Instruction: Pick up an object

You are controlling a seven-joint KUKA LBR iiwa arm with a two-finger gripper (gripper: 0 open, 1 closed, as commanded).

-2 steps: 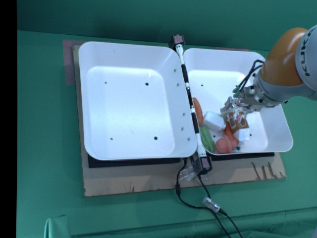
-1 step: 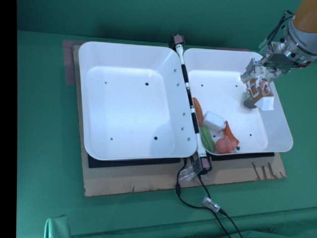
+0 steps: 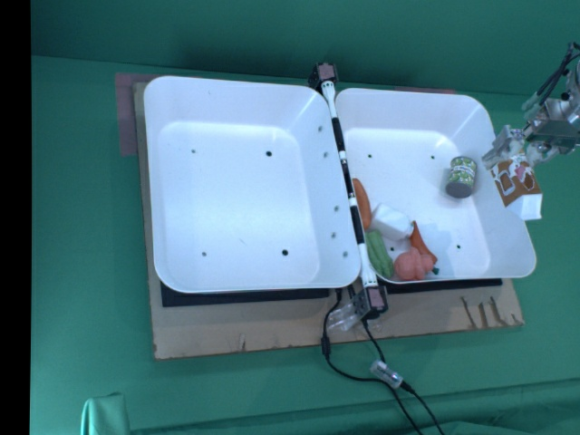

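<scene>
My gripper [image 3: 512, 155] hangs over the right rim of the right bin [image 3: 412, 107], at the view's right edge. Its fingers are shut on the top of a brown-and-white carton [image 3: 518, 185], which hangs tilted over the bin's rim. Inside that bin a small can with a green label [image 3: 461, 176] lies just left of the carton. Along the bin's left wall rests a long carrot [image 3: 362, 202]. Near the front left corner there is a cluster: a white block [image 3: 391, 221], a green cucumber [image 3: 379, 254], a pinkish-orange fruit [image 3: 410, 264] and a small orange piece [image 3: 420, 239].
The left bin [image 3: 181, 107] stands beside the right one, joined along a black-and-white hinge bar [image 3: 340, 152]. Both sit on a cardboard sheet [image 3: 272, 333] over green cloth. Cables [image 3: 381, 370] trail off the front edge.
</scene>
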